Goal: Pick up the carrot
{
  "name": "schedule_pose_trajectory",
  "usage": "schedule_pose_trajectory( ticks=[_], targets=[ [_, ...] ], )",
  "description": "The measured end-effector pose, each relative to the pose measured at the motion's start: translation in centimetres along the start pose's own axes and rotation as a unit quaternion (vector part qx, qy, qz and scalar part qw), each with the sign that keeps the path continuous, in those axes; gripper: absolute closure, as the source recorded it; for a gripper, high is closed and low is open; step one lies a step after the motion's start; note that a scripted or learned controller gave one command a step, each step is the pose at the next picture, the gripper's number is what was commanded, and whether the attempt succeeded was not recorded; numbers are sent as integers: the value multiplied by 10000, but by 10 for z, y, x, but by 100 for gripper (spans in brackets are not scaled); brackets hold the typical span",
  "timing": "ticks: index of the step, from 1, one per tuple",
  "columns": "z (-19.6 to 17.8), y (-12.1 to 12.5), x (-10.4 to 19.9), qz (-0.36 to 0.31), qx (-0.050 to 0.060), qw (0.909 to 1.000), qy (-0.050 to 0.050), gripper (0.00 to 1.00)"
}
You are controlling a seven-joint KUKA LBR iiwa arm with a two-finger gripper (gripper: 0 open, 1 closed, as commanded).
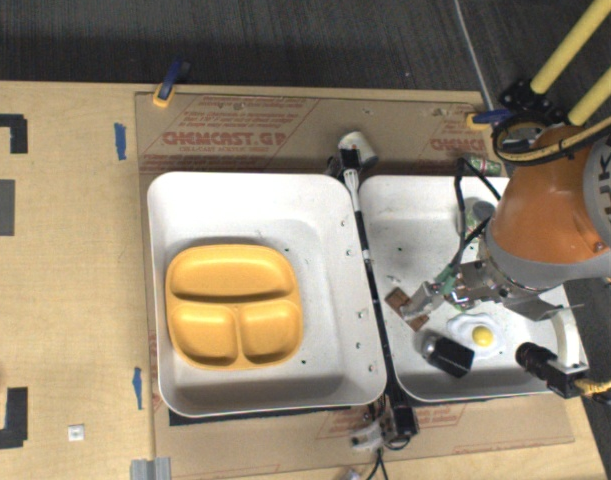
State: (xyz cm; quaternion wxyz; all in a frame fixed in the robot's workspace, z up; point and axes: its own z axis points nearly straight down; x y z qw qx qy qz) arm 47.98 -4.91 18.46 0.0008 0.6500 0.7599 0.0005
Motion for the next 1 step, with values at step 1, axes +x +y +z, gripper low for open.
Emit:
schedule_pose_trajectory(
  ticks=[1],
  targets=[
    [-73, -10, -66, -1947, -2, 9809, -5, 0]
  ],
)
